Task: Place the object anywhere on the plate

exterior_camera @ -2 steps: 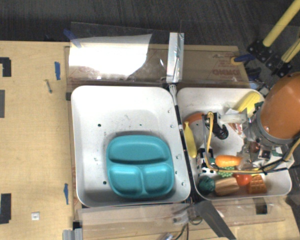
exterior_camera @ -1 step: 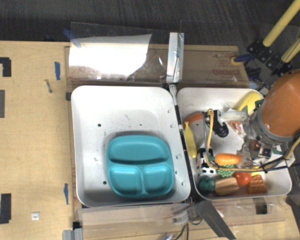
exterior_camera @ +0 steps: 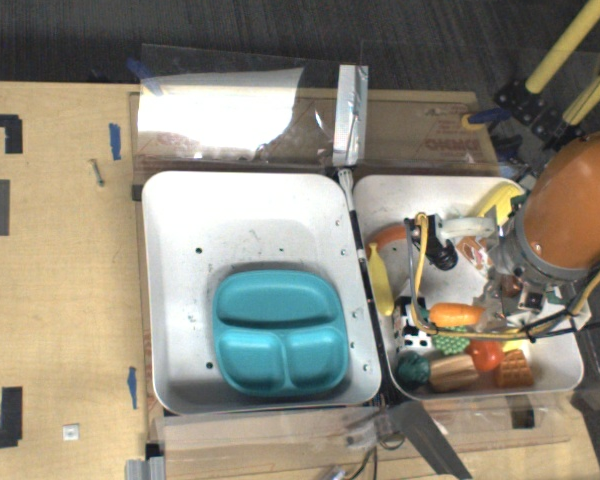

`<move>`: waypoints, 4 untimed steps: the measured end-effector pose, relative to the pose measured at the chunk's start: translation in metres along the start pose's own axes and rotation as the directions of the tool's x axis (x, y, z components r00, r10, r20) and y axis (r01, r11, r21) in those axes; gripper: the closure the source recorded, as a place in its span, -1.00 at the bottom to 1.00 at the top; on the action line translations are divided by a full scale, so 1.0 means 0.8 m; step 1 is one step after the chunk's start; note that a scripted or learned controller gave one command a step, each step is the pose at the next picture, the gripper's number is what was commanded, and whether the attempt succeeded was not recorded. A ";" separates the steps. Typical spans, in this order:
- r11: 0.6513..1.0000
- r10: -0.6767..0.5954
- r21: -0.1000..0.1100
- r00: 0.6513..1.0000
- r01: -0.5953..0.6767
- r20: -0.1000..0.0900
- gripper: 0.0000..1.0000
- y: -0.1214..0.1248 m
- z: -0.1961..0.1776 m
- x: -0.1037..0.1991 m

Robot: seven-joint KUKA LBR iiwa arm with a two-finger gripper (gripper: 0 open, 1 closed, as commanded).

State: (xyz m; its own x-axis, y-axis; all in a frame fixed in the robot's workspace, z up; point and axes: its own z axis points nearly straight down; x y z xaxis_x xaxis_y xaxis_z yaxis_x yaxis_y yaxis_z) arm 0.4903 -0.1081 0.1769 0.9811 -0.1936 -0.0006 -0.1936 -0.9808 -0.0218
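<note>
With the gripper [exterior_camera: 500, 303] lowered over the toy food [exterior_camera: 455, 316] piled at 6 o'clock in the right bin [exterior_camera: 565, 373], jaw state impossible to tell, picking is judged underway, after which 1 item must be carried toward 9 o'clock to the teal plate [exterior_camera: 278, 330].

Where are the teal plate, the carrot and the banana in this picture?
teal plate [exterior_camera: 277, 303]: camera view, on its upper compartment.
carrot [exterior_camera: 454, 315]: camera view, on its orange body.
banana [exterior_camera: 500, 200]: camera view, on its yellow curve.
</note>
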 end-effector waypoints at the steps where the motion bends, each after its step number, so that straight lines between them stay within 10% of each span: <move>1: 1.000 -0.001 0.005 1.000 0.001 0.000 1.00 -0.004 -0.011 0.001; 4: 1.000 -0.003 0.020 1.000 0.003 -0.003 1.00 -0.016 -0.045 0.005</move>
State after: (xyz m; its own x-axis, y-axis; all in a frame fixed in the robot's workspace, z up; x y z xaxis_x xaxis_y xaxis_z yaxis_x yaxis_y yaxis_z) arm 0.4962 -0.0968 0.2133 0.9816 -0.1908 0.0024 -0.1905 -0.9808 -0.0421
